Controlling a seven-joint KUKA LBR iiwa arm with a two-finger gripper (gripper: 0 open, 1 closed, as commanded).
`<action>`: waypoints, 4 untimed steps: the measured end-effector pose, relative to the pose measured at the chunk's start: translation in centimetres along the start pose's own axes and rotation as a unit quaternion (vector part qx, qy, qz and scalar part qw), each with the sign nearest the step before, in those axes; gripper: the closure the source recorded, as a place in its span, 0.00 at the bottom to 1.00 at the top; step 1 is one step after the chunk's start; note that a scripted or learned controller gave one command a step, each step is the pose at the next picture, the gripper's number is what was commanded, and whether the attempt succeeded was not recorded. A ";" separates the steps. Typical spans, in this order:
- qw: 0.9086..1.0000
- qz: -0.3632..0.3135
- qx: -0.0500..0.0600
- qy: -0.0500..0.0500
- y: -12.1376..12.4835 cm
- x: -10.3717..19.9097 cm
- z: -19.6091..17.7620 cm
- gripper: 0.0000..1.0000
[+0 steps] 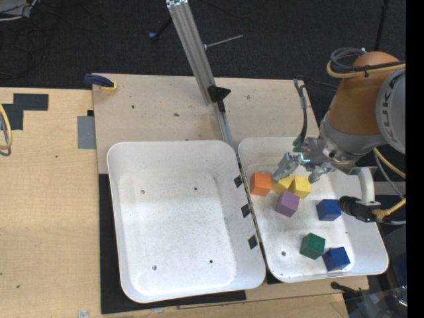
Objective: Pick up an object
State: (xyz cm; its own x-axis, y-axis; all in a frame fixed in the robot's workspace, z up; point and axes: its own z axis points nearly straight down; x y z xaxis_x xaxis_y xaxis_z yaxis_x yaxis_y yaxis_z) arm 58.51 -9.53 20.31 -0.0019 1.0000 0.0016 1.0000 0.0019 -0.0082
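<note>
Partly, the pincer hides the yellow blocks beneath it.

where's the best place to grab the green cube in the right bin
Likely from above, closing on two opposite side faces of the green cube. It sits flat with open floor on most sides; a blue cube crowds one lower corner, so pick the faces away from it.

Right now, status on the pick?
Gripper low over the yellow blocks in the right bin. Nothing seen held. Orange block and purple block crowd close.
</note>
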 end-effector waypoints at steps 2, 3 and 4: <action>1.000 0.001 0.001 0.000 -0.6 -0.4 6.0 0.00; 1.000 0.002 -0.003 -0.001 -0.5 -0.3 11.2 0.00; 1.000 0.007 -0.003 0.000 -0.6 -0.5 10.1 1.00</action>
State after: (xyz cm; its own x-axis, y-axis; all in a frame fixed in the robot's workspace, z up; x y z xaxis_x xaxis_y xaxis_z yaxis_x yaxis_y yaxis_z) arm 57.87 -10.05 10.25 0.0118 0.9999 0.0010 0.9999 -0.0118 -0.0019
